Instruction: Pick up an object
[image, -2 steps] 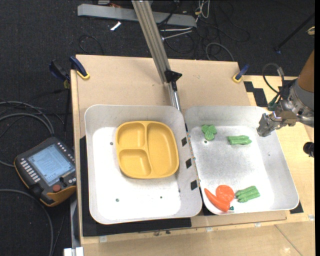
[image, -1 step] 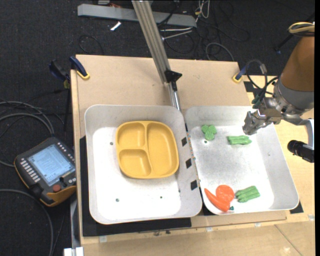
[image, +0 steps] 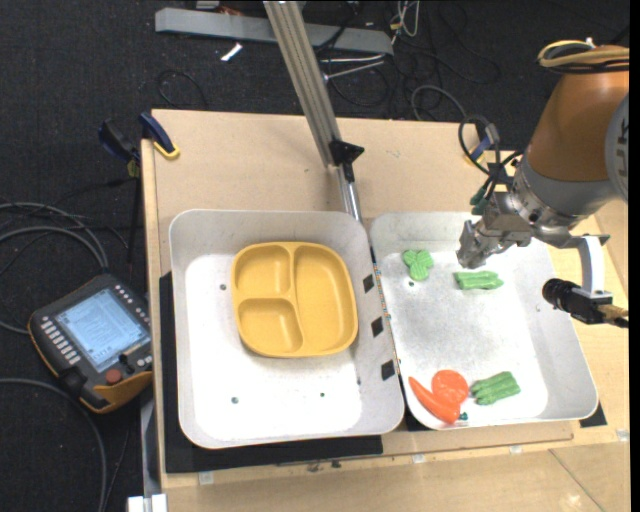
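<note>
Down at the front of the right bin (image: 560, 345) lie a carrot (image: 432, 400), a tomato (image: 449, 384) and a green vegetable (image: 495, 387). Farther back, the gripper (image: 476, 252) hangs just above another green piece (image: 477, 281), beside a small green one (image: 417, 264); whether it is gripping, I cannot tell. Next door, a yellow divided plate (image: 295, 298) sits in the left bin (image: 200, 300).

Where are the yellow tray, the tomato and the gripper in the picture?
Yellow tray (image: 296, 300): camera view, on the divider where its three compartments meet.
Tomato (image: 449, 385): camera view, middle of its red top.
Gripper (image: 474, 258): camera view, at its tip, just above a green piece.
</note>
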